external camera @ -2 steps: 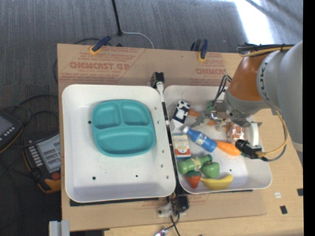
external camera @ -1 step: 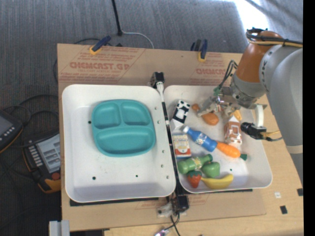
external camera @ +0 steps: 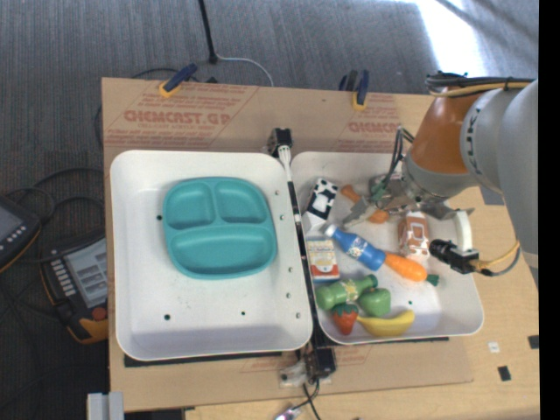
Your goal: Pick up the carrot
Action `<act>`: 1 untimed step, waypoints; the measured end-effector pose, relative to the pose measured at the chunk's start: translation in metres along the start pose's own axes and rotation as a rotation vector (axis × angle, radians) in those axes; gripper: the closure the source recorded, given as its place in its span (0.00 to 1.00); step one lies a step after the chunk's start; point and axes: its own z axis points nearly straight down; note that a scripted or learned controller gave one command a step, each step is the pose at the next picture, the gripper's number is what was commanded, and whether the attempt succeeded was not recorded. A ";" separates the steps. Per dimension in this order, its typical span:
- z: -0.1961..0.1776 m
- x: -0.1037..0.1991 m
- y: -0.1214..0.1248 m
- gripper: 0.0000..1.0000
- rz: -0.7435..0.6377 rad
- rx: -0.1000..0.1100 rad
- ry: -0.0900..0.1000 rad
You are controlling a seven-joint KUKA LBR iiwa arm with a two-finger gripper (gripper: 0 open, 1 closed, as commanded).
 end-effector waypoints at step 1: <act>0.004 -0.030 0.039 0.00 0.042 0.047 0.029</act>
